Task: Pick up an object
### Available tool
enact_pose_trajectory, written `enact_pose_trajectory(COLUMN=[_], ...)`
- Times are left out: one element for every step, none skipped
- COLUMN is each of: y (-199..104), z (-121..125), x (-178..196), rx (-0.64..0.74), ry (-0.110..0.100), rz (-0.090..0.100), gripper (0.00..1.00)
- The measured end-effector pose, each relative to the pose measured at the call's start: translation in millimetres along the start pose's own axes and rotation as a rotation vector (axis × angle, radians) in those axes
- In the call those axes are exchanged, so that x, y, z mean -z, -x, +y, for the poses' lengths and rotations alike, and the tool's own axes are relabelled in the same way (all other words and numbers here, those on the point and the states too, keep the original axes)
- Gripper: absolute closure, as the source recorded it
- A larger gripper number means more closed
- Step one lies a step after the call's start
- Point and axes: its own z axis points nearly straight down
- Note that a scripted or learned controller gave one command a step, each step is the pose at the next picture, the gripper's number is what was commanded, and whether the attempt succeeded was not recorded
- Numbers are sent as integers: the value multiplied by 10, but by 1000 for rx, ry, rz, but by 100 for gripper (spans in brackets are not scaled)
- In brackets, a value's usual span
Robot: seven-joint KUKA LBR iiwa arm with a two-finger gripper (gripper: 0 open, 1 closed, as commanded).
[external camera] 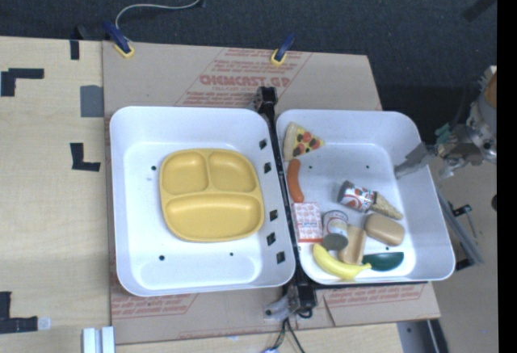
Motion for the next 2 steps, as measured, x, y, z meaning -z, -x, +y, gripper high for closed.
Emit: enact_pose_trajectory(y=[-145, -541], z=[114, 378], x=[-1422, -1616], rx=[1, 2], ry=[14, 10], rz=[1, -2], gripper=[0, 0])
